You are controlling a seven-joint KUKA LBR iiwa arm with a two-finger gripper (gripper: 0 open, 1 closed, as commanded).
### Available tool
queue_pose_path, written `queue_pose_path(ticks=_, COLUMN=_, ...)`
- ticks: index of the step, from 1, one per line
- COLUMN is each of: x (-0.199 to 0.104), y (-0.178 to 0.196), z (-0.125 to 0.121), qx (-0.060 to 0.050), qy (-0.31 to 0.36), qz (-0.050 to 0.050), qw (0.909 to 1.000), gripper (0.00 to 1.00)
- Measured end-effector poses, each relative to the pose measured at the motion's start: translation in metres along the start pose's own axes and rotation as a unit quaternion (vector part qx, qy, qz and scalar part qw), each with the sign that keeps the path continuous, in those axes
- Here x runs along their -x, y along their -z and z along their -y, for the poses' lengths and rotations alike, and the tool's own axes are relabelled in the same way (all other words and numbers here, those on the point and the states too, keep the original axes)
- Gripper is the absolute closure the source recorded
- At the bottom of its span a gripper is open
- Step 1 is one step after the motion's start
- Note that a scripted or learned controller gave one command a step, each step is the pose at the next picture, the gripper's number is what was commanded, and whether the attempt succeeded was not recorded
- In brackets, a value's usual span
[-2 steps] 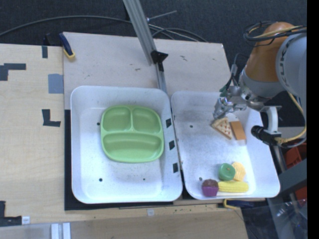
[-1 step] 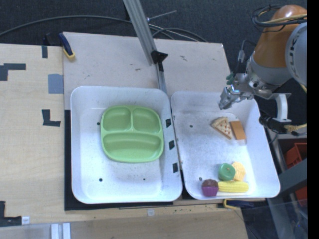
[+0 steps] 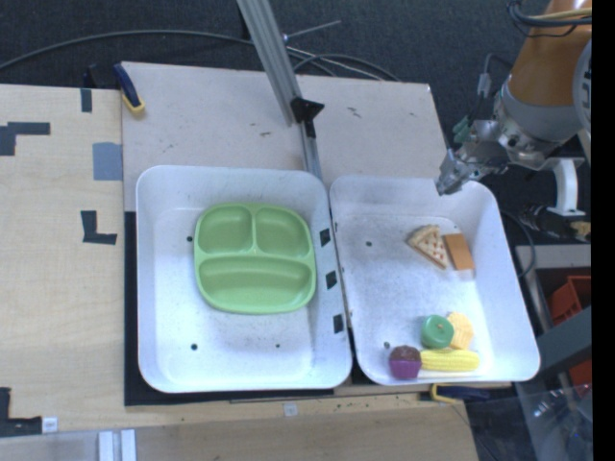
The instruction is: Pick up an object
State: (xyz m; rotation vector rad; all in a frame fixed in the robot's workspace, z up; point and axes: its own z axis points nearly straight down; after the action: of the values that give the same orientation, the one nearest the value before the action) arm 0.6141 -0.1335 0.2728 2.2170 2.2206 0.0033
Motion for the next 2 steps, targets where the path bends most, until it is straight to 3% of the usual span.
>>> queue_pose_path(ticks=2, x=-0.101, y=0.005, z=0.030, qx=-0.002, qy=0.002, qz=-0.001, qw=1.0000, gripper=1.00)
